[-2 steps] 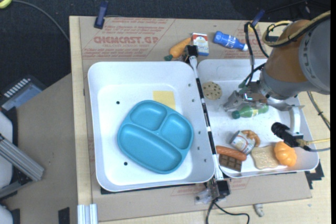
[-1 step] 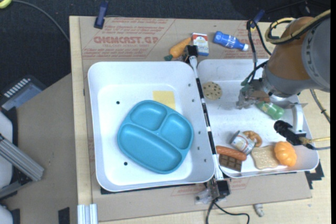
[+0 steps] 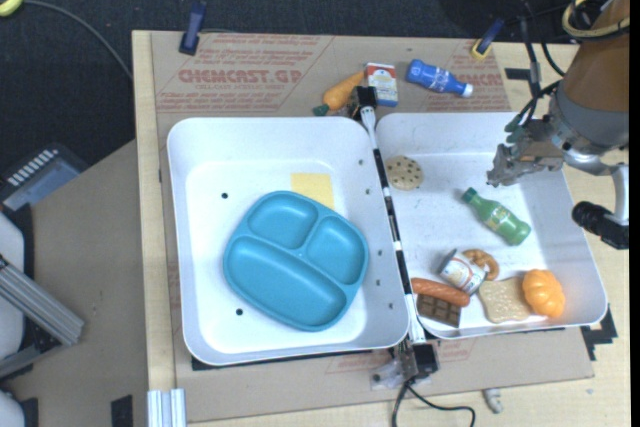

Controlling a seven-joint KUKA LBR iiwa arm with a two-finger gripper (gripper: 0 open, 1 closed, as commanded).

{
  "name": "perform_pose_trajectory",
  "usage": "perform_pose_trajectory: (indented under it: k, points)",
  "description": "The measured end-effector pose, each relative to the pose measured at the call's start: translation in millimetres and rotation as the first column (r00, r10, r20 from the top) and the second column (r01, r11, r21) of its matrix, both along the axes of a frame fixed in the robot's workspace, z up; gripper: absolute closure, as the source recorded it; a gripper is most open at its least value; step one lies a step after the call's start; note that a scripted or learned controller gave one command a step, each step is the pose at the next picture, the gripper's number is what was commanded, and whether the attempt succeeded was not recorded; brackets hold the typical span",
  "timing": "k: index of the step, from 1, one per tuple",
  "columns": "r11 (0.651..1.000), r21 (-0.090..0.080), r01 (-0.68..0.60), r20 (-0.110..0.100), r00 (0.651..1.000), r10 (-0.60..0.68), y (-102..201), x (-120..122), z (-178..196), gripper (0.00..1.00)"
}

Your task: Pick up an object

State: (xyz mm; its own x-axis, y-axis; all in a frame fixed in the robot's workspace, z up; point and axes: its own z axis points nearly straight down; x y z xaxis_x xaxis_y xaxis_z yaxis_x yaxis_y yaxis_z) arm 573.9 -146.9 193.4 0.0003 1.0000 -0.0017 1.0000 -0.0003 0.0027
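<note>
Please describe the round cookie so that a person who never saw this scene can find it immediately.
Look in the right white bin, the one under the gripper. Go to its upper left corner, close to the divider between the two bins. The cookie lies there alone, a flat tan disc with dark specks, apart from the green bottle.

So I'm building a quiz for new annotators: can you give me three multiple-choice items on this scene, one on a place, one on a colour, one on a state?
1. Where is the blue divided tray?
A left bin
B right bin
C on the cardboard

2. What colour is the bottle in the right bin?
A red
B green
C white

3. How does that bottle sit?
A standing upright
B lying on its side
C held by the end effector

Answers: 1 A, it sits inside the left bin. 2 B, its body is green. 3 B, it lies flat on the bin floor, apart from the end effector.
</note>
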Motion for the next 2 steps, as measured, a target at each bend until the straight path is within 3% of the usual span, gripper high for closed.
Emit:
perform_pose_trajectory:
  k: [1,2]
  points:
    - [1.0,0.001,0.0,-0.002,1.0,0.0,0.4,-0.4,-0.8,0.0]
    - [1.0,0.002,0.0,-0.005,1.0,0.0,-23.9,14.1,-87.9,0.0]
